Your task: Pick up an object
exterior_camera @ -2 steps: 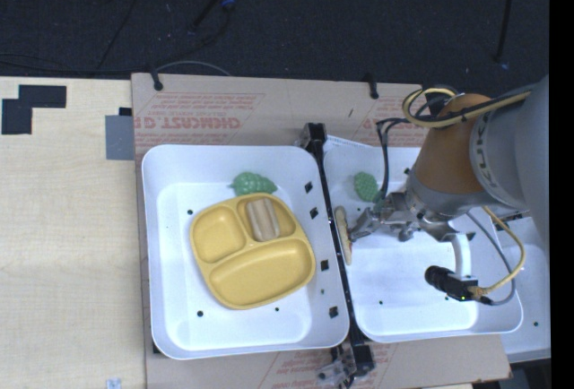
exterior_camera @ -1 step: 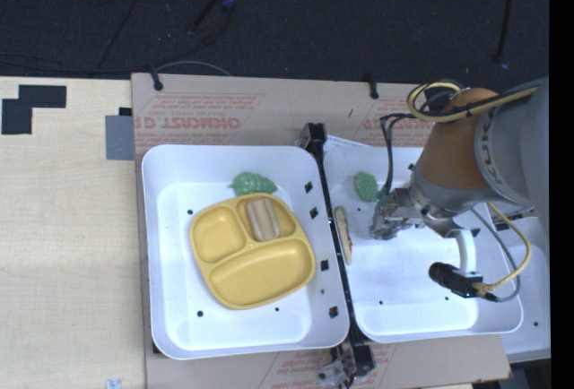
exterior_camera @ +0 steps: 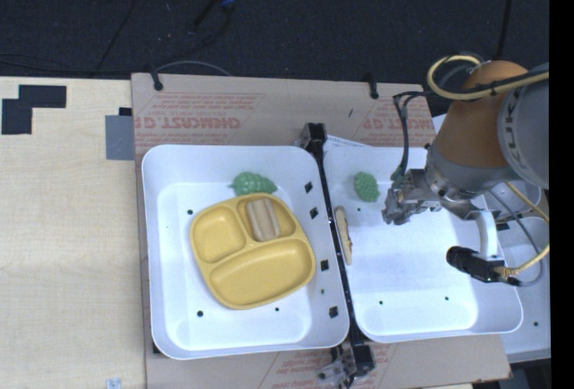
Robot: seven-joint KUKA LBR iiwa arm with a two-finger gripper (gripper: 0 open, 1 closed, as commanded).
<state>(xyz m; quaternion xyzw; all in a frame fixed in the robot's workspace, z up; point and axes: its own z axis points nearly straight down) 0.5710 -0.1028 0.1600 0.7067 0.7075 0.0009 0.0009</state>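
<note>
The small green bumpy toy (exterior_camera: 365, 185) sits near the gripper (exterior_camera: 397, 210), toward ten o'clock; whether the fingers are parted, I cannot tell.

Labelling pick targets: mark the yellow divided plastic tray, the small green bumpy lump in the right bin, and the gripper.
yellow divided plastic tray (exterior_camera: 256, 275), camera view, floor of large compartment
small green bumpy lump (exterior_camera: 365, 185), camera view, its middle
gripper (exterior_camera: 395, 211), camera view, between fingertips

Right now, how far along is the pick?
Nothing looks picked yet. The gripper hangs low in the right bin, beside the small green object, which lies on the bin floor. Left: closing on an object and lifting it. The yellow tray sits in the left bin.
</note>
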